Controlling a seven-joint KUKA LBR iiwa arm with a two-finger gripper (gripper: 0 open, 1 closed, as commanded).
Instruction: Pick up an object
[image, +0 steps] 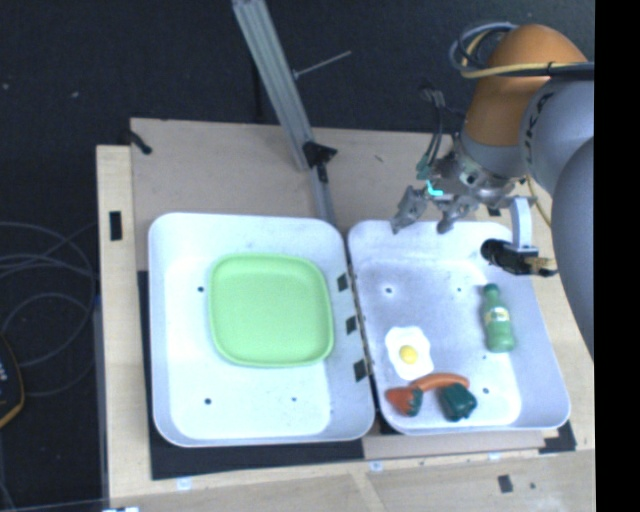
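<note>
Objects for picking lie mostly in the right-hand shallow white bin (520, 400), while the left-hand shallow white bin (170, 330) carries a pale green square plastic plate (270, 308), flat and near its middle. Both bins sit side by side on the light wooden table (200, 150). Low in the right bin, a toy fried egg (408, 353) lies above a red-orange toy sausage (436, 381), with a small red-brown piece (405, 401) and a dark green chunk (458, 402) just beside it (all four close together). Nearer the right wall lies a small green plastic bottle (497, 318). Over the bin's far edge hangs the gripper (428, 217), its fingers (407, 216) spread apart, holding nothing.
</note>
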